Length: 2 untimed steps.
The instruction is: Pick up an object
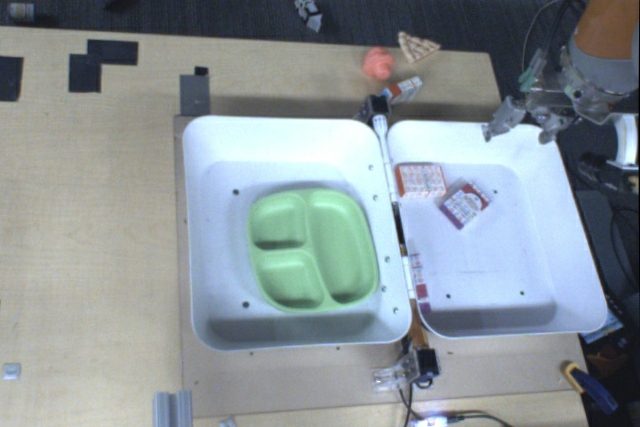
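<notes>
Two small patterned packets lie in the right bin [540, 245]: a red-and-white one [420, 180] near its left wall and a tilted one [464, 205] just right of it. My gripper [522, 122] hangs over the bin's far right rim, up and right of both packets. Its two fingers stand apart with nothing between them. A green divided plate [311, 249] rests in the left bin [215, 215].
On the bench beyond the bins lie an orange ball [377, 63], a wedge-shaped toy [418, 46] and a small tube [402, 90]. Cables run by the right bin's right side. Black tape patches mark the bench at far left.
</notes>
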### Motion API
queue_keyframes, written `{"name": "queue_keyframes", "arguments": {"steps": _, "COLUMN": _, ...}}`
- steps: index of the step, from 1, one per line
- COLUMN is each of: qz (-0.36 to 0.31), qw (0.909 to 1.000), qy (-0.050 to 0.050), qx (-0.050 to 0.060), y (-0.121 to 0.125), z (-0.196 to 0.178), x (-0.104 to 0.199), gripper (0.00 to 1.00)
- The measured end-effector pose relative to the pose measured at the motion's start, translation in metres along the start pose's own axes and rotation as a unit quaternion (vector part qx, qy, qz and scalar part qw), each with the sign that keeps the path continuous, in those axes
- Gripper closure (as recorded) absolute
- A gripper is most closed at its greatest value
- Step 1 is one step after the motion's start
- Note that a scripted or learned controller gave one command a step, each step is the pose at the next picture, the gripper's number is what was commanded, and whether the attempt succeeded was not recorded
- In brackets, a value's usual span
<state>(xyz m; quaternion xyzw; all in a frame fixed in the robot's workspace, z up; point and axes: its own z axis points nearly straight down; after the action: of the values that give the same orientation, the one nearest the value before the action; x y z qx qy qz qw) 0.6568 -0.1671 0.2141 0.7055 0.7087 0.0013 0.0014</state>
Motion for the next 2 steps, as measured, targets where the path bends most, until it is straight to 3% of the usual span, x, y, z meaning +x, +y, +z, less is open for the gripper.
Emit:
{"name": "queue_keyframes", "arguments": {"steps": 1, "qz": -0.001, "qw": 1.0000, "qy": 0.000, "qx": -0.001, "y": 0.005, "z": 0.113, "x": 0.039, "gripper": 0.00}}
{"name": "queue_keyframes", "arguments": {"steps": 2, "qz": 0.002, "qw": 1.0000, "qy": -0.002, "qx": -0.008, "y": -0.068, "z": 0.123, "x": 0.058, "gripper": 0.00}}
